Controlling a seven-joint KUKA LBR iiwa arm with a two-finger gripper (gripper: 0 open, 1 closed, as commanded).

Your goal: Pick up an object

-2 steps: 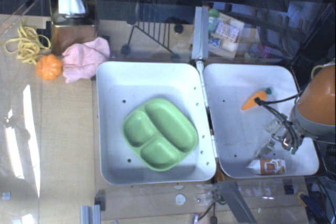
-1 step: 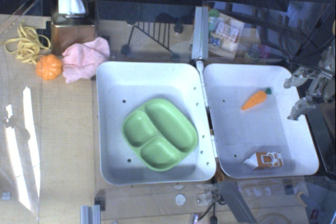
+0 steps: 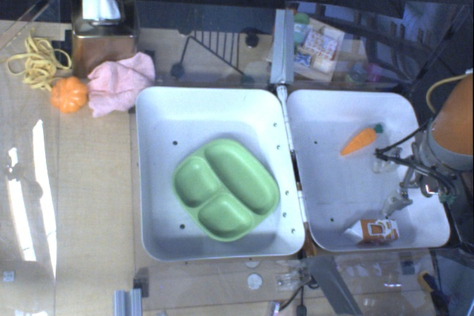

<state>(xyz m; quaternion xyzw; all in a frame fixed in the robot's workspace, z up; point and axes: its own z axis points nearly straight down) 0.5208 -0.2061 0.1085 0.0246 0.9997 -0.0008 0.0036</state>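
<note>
Gripper (image 3: 394,205) hangs over the right bin (image 3: 326,181), near its right side; whether it is open or closed cannot be told, and nothing shows in its grasp. Carton (image 3: 376,231) lies on the bin floor just below the gripper, toward the near edge. Carrot (image 3: 361,140) lies up-left of the gripper, apart from it. Left bin (image 3: 159,159) holds a green divided plate (image 3: 226,189).
</note>
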